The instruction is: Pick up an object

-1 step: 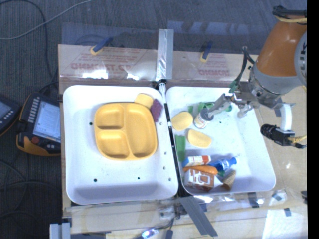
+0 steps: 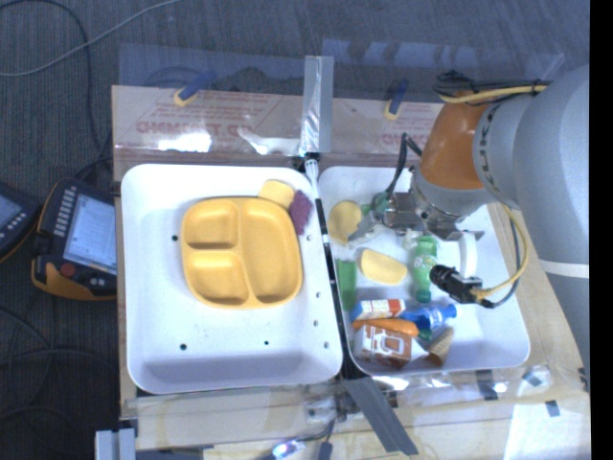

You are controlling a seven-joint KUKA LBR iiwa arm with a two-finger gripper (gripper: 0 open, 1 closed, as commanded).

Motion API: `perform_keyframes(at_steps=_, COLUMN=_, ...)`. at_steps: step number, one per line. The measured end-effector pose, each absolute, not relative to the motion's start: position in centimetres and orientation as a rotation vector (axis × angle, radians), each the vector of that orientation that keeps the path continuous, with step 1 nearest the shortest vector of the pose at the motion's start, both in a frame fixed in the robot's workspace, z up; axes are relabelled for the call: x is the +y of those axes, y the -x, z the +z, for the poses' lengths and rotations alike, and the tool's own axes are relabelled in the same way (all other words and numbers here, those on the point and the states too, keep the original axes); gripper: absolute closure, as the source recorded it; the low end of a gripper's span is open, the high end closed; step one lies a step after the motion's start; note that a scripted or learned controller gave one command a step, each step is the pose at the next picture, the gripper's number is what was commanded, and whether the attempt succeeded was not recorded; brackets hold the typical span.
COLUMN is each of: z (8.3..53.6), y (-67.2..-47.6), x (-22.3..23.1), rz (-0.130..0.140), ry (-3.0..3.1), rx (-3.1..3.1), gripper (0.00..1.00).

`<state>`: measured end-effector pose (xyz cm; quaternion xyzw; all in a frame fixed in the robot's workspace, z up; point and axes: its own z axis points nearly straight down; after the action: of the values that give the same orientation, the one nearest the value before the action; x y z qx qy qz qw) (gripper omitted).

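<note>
The two-finger gripper [image 2: 407,220], whose grip I cannot tell, hangs low in the right white bin [image 2: 508,338] above a pale yellow wedge-shaped object [image 2: 382,265] and green bottle [image 2: 422,264], while the left white bin [image 2: 144,353] holds a yellow compartment tray [image 2: 239,252].

A handheld pendant [image 2: 77,242] with a lit screen and orange edge lies on the dark carpet [image 2: 57,84], left of the tabletop [image 2: 220,123]. Black cables [image 2: 72,41] snake over the carpet above it. Blue clips [image 2: 192,89] sit on the tabletop's far edge.
</note>
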<state>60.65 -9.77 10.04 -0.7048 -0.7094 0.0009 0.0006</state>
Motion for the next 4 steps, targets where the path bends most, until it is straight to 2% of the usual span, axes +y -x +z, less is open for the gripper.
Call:
perform_keyframes(at_steps=1, z=9.23, y=-54.29, x=-14.26, rz=0.0, ry=2.373, rx=-2.063, gripper=0.0)
perform_keyframes(at_steps=2, z=9.23, y=-54.31, x=-14.23, rz=0.0, ry=2.373, rx=-2.063, gripper=0.0)
perform_keyframes(at_steps=3, z=10.22, y=-54.43, x=-14.17, rz=-0.004, ry=2.372, rx=-2.064, gripper=1.0)
perform_keyframes(at_steps=4, z=10.22, y=-54.43, x=-14.16, rz=-0.004, ry=2.372, rx=-2.064, gripper=0.0)
